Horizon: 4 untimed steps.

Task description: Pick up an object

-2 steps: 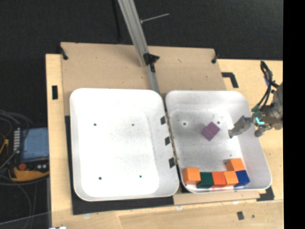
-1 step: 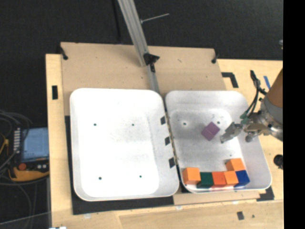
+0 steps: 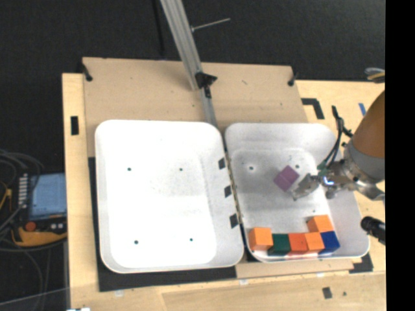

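Right bin (image 3: 272, 138) is the landmark. Purple block (image 3: 286, 177) sits loose near its middle, tilted, alone on bare floor. Gripper (image 3: 305, 186) is low inside the same bin, just beside the block on the side the arm reaches in from, looks touching or nearly. Can't tell if the pincer is open or closed, or whether the block is between anything; the tip is a grey blur from here. So no grasp claimed.

Arm (image 3: 369, 141) comes over the bin's far-right wall, orange band above the wrist, angled down toward the centre. Makes sense: the purple block is the isolated one, with room around it, probably why it's the target.

The rest are packed along the bin's near wall: orange block (image 3: 261, 237), green block (image 3: 280, 243), more orange cubes (image 3: 305, 241), blue block (image 3: 329, 240). They're crowded against each other and the rim, harder to get at.

Left bin (image 3: 162, 193) sits flush against the right bin's left wall.

Judgement: approach or early grasp stage, pick not confirmed. Risk: block gets nudged sideways instead of caught.
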Available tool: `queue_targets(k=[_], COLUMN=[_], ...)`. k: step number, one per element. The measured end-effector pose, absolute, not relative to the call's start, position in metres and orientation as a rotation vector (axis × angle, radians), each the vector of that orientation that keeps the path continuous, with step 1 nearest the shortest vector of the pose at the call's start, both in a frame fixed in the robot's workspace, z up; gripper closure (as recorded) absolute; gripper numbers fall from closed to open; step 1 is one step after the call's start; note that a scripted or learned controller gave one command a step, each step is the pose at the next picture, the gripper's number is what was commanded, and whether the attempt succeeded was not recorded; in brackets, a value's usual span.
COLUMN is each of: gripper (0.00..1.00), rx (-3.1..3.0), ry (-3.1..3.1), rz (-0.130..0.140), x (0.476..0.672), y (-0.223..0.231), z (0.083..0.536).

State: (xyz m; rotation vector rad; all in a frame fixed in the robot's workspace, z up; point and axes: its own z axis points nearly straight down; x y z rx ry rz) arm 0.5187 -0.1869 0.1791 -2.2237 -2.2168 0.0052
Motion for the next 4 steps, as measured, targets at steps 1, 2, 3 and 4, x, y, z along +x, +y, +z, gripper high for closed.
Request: queue_targets(k=[1,2,3,4], gripper=[0.00,1.00,1.00,1.00], rx=[-2.223,-2.236,-2.226,-2.221], ry=[-2.216,-2.214,-2.229,-2.231], rz=[0.007,-0.007,-0.006,-0.005], x=[0.519,0.522,0.524,0.528], y=[-0.193,-0.192,-0.198,-0.197], z=[0.117,0.132,0.195,0.239])
